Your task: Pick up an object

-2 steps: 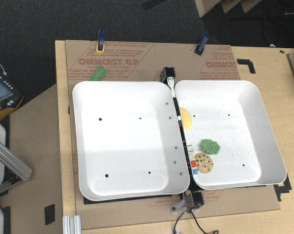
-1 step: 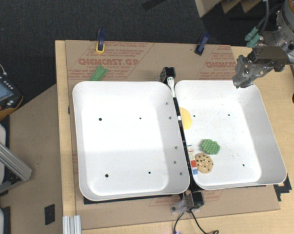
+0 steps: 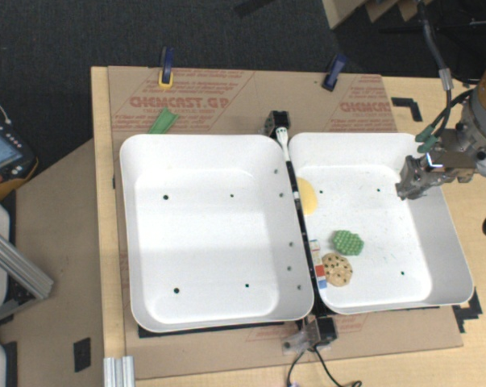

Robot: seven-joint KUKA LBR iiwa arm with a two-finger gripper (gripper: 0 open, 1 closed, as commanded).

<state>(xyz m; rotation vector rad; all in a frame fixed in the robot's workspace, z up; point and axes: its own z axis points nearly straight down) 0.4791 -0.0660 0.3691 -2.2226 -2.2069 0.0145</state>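
While my arm reaches in from the right, the holdings read as follows, left to right.

Item 1: left bin (image 3: 146, 216), shallow and white, its floor marked by a few small dark dots.

Item 2: black divider strip (image 3: 295, 208), running along the seam where the two bins meet, from a dark fitting at the far end toward the near edge.

Item 3: yellow object (image 3: 308, 197), rounded, lying against the left wall of the right bin (image 3: 388, 285), just beside the strip. It is partly cut off by the wall; its visible part runs longer along the wall than across, far to near.

Item 4: green object (image 3: 347, 242), bumpy in texture, a squat oval on the bin floor, nearer the camera than the yellow one. Its long axis lies roughly left to right, tilted slightly.

Item 5: cookie-like disc (image 3: 337, 269), tan with dark specks, round with no clear long axis, just beside the green object on the near side. A small red and blue piece (image 3: 321, 275) touches its left edge.

Item 6: my gripper (image 3: 410, 185), over the far right part of the right bin, well apart from all three objects, with nothing between my fingers. Whether they stand apart or together I cannot tell.
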